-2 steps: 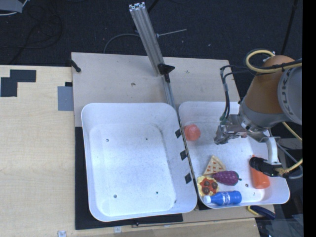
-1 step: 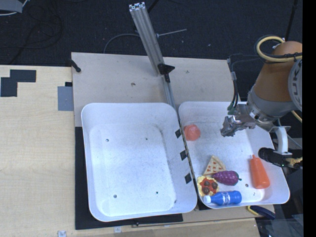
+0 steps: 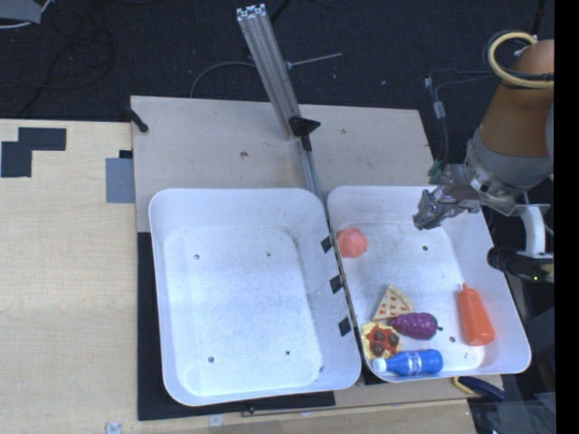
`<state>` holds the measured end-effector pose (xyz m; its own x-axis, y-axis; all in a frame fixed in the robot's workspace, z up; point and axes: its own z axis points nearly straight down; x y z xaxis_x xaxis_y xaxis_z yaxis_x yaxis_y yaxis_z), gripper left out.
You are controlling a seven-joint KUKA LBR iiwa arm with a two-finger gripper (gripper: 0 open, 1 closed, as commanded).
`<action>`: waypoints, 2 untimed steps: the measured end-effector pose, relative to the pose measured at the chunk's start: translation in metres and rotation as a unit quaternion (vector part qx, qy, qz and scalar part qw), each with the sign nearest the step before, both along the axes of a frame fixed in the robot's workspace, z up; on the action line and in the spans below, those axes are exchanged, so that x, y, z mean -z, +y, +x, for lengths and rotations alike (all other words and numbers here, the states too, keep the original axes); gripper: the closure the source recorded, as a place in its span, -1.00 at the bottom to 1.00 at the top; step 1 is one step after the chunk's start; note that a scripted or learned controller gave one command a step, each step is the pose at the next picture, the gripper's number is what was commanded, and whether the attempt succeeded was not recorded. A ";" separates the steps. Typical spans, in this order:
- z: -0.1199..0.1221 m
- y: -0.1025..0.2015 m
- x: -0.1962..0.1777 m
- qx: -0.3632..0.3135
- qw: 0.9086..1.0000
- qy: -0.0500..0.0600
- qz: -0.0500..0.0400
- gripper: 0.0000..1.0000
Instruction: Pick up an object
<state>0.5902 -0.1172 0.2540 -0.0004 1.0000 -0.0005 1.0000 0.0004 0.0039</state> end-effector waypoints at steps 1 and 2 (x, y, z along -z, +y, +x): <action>0.006 0.042 0.004 -0.001 1.000 0.002 0.001 1.00; 0.009 0.098 0.018 -0.002 1.000 0.003 0.001 1.00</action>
